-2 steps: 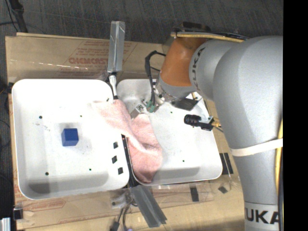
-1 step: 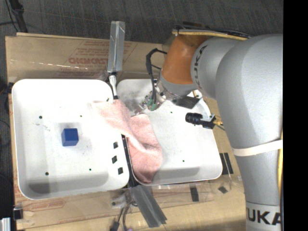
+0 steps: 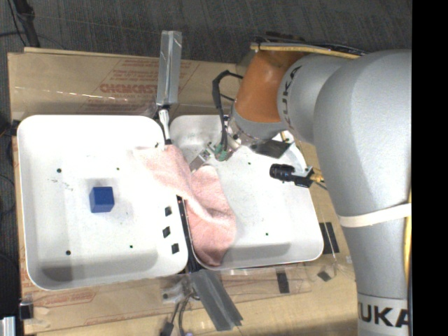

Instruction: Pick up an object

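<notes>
- Two white bins sit side by side on a cardboard sheet (image 3: 77, 75) that covers the bench; the left bin (image 3: 42, 138) is the wider in view; the right bin (image 3: 294, 247) is partly covered by the arm (image 3: 364, 138).
- In the left bin a blue cube (image 3: 102, 199) rests on the floor, left of centre and well apart from the walls; small dark holes dot the floor around it.
- A pink cloth (image 3: 203, 201) lies draped over the shared wall between the bins; its upper end spreads onto the left bin's floor near the far right corner; the larger part hangs down into the right bin along its left wall and reaches almost to the near left corner.
- The gripper (image 3: 210, 154) is low in the right bin's far left corner, just above the cloth's upper edge; whether it touches the cloth cannot be told; nor can I tell how it is set, spread or closed.
- The orange band (image 3: 262, 89) sits above the wrist, over the right bin's far edge; a black cable loops beside it.
- A grey bracket (image 3: 168, 65) stands at the far edge where the bins meet; another (image 3: 213, 299) lies at the near edge.
</notes>
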You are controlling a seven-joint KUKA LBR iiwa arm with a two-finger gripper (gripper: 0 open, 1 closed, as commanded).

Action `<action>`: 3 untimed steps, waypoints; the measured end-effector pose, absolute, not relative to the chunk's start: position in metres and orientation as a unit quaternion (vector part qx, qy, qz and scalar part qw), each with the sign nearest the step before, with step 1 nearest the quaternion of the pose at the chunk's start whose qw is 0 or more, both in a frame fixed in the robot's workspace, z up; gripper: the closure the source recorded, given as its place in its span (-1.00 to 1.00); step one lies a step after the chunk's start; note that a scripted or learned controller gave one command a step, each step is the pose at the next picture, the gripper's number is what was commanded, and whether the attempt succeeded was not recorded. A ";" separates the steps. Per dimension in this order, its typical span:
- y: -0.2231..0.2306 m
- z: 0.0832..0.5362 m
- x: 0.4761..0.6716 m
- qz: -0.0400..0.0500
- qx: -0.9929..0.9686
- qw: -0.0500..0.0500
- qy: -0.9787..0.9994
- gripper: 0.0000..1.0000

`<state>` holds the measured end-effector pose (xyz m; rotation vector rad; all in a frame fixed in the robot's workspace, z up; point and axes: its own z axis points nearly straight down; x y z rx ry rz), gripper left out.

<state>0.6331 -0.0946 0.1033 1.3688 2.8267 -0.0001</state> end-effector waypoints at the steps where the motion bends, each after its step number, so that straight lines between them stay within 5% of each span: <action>1: -0.095 0.091 0.591 -0.001 0.396 -0.002 0.918 -1.00; 2: -0.094 0.101 0.592 -0.001 0.394 -0.002 0.919 1.00; 3: -0.096 0.093 0.605 0.000 0.344 0.001 0.939 1.00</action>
